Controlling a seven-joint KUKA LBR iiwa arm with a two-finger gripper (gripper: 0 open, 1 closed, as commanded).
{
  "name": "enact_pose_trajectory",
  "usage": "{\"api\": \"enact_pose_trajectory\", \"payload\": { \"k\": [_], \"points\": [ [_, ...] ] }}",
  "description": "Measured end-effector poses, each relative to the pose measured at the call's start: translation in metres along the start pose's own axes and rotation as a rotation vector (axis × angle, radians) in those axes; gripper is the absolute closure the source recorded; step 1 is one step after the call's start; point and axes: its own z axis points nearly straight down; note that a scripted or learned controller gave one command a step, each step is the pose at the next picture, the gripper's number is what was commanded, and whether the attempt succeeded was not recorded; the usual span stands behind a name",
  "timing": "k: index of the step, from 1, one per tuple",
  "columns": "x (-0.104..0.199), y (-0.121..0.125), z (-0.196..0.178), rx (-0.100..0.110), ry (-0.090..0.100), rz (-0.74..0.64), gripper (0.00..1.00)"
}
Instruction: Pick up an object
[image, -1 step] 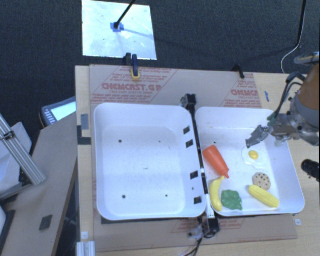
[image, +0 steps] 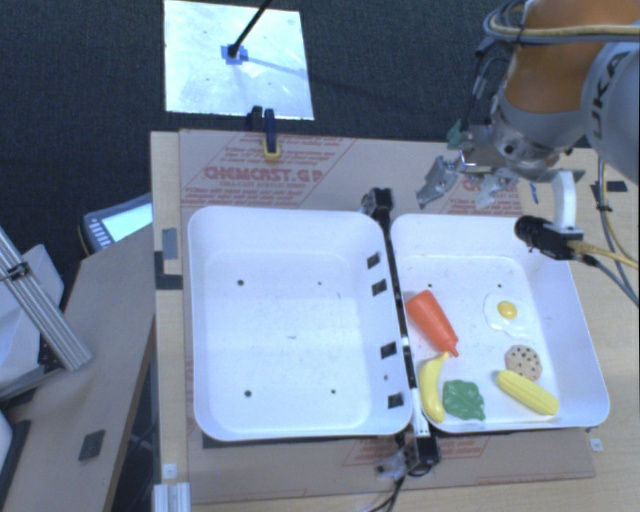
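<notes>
The right bin (image: 580, 330) holds an orange carrot (image: 432, 318), a fried egg (image: 503, 311), a brown cookie (image: 522, 360), a yellow corn cob (image: 527, 392), a yellow banana (image: 432, 388) and a green leafy piece (image: 463, 399). These toy foods lie in the bin's near half. My gripper (image: 465, 187) hangs above the bin's far rim, well behind and above the food. It is open, with nothing between its fingers (image: 437, 184).
The left bin (image: 200, 330) lies beside the right one, with black clips (image: 378, 205) along the shared edge. A yellow clamp (image: 270, 135) and a silver sheet (image: 238, 60) sit behind the bins. A black cable fitting (image: 545, 238) juts over the right bin's far corner.
</notes>
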Motion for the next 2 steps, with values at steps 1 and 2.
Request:
{"api": "enact_pose_trajectory", "payload": {
  "k": [1, 2],
  "points": [
    [-0.055, 0.03, -0.14, -0.004, -0.007, 0.017, 0.0],
    [0.03, 0.031, -0.233, 0.001, -0.001, 0.005, 0.0]
  ]
}}
